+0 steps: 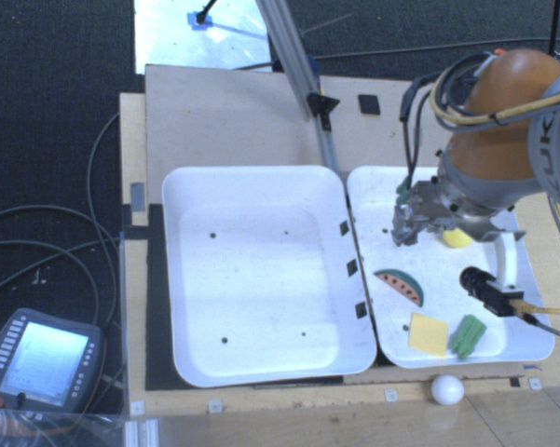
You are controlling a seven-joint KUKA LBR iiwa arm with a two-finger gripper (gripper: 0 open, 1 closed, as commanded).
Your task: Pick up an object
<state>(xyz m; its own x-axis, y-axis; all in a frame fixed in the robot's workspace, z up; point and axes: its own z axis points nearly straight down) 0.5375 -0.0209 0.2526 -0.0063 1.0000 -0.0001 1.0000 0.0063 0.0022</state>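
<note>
The right bin [373,189] holds a watermelon slice [399,286], a yellow square block [429,334], a green ridged piece [467,335] and a yellow object [457,238] partly hidden by the wrist. My gripper [405,232] hangs over the upper middle of this bin, just left of the yellow object and above the watermelon slice. Its fingers point down and nothing shows between them.
The left bin [182,194] lies beside the right one. A white ball [447,390] rests on the bench in front of the right bin. A black cable connector [484,289] hangs over the right bin. A slanted metal pole [293,49] crosses behind the bins.
</note>
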